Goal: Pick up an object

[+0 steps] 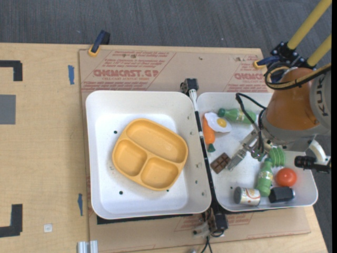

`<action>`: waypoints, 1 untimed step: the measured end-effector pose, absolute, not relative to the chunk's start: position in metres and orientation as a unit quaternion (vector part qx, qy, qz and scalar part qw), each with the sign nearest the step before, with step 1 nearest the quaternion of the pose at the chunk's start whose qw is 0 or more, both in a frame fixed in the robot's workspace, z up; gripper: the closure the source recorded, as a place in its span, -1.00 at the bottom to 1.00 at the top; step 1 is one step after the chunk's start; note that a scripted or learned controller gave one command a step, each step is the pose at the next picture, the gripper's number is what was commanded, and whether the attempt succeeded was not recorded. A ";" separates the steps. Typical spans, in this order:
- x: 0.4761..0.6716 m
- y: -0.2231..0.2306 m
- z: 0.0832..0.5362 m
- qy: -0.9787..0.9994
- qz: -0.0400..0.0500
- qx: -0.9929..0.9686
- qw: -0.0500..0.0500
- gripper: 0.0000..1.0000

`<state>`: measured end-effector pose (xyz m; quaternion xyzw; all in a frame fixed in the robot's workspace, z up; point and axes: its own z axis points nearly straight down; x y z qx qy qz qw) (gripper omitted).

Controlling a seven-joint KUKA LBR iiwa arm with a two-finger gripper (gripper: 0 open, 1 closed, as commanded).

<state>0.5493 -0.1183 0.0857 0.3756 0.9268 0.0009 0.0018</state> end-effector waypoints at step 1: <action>0.567 -0.140 0.086 0.986 0.000 0.165 0.003 -1.00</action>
